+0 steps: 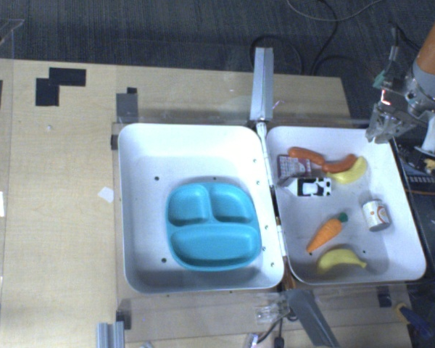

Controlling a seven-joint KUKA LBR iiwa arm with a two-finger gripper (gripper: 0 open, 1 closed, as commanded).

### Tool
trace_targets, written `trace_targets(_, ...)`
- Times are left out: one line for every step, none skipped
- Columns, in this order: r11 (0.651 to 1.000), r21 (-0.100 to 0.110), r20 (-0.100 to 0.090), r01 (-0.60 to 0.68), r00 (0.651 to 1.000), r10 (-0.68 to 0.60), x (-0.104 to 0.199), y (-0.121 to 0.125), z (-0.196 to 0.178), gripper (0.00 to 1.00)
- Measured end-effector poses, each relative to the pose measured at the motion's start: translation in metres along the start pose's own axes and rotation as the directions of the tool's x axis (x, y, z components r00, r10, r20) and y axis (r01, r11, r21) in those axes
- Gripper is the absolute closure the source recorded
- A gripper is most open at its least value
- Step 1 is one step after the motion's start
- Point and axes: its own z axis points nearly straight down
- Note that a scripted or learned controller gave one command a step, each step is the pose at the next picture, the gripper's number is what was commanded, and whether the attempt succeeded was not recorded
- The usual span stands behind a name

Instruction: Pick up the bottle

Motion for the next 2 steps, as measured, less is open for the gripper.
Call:
trace_targets(0.999, 0.001, 0.000, -0.044, 0.999, 0.044, 0.018, 0.022, 0.009, 1.00)
trace_targets(0.984, 0.001, 0.001, -0.180, 0.984, 0.180, -0.004, 0.036, -0.039, 1.00)
